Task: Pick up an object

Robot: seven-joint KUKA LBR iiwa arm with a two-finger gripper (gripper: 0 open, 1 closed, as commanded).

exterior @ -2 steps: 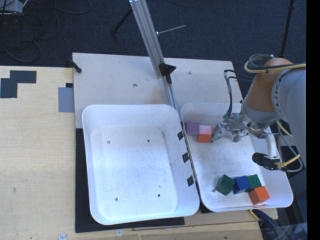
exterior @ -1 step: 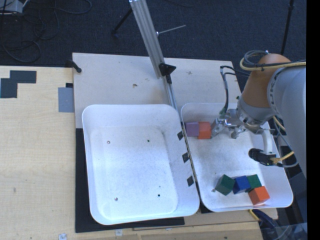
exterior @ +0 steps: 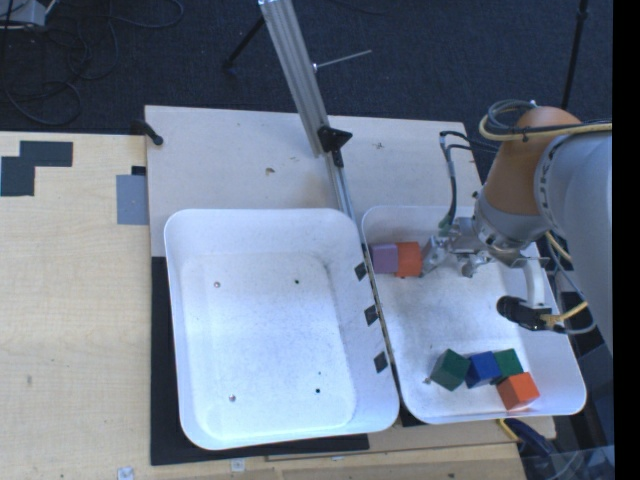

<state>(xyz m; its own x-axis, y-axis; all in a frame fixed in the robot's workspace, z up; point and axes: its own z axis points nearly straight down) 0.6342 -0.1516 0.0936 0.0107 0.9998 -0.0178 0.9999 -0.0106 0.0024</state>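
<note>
I cannot tell whether my fingers (exterior: 437, 257) are apart or together; they hang low in the right bin (exterior: 430, 313), just beside the orange block (exterior: 410, 260). That orange block sits by the bin's far left wall, touching a purple block (exterior: 384, 259) on its left. Well apart from the orange block, at the bin's near edge, lie a dark green block (exterior: 451, 369), a blue block (exterior: 483, 367), a second green block (exterior: 509, 361) and another orange-red block (exterior: 518, 391), clustered together.

Two blocks (exterior: 397, 259) at right bin's (exterior: 570, 393) far-left corner, four blocks (exterior: 487, 372) near its front
</note>
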